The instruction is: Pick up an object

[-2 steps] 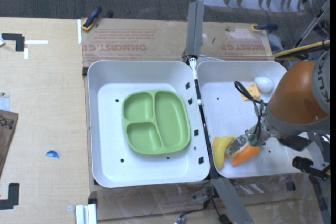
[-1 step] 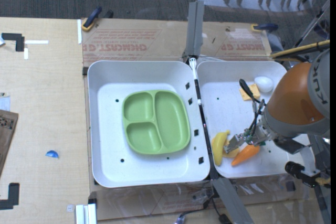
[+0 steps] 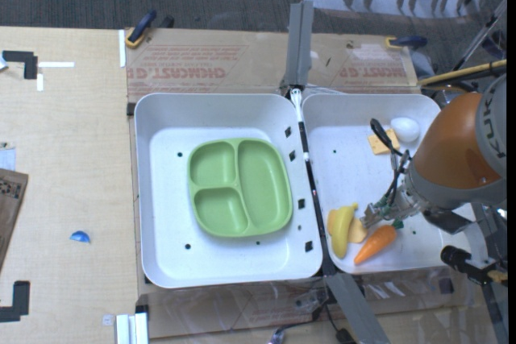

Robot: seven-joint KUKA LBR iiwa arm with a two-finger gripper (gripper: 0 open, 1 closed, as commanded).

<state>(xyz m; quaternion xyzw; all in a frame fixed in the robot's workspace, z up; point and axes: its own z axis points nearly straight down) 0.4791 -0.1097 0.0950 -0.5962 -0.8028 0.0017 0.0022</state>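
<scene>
Gripper (image 3: 377, 213) low in right bin (image 3: 347, 121), just above the carrot (image 3: 376, 243) — near or touching, can't tell. Banana (image 3: 341, 229) just left of the carrot, by the bin's left wall. White egg (image 3: 404, 128) and yellow piece (image 3: 379, 143) toward the bin's far side. Left bin (image 3: 161, 197) — 1 green divided plate (image 3: 239, 187).

High slanted view over both bins (image 3: 145, 197)

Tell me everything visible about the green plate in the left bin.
The green plate is a pale green, rounded-square tray, plastic by its look, split into three compartments: two smaller ones on its left and one long one on its right. It lies flat, slightly rotated, on the floor of the left bin, near the middle, apart from the walls.
</scene>
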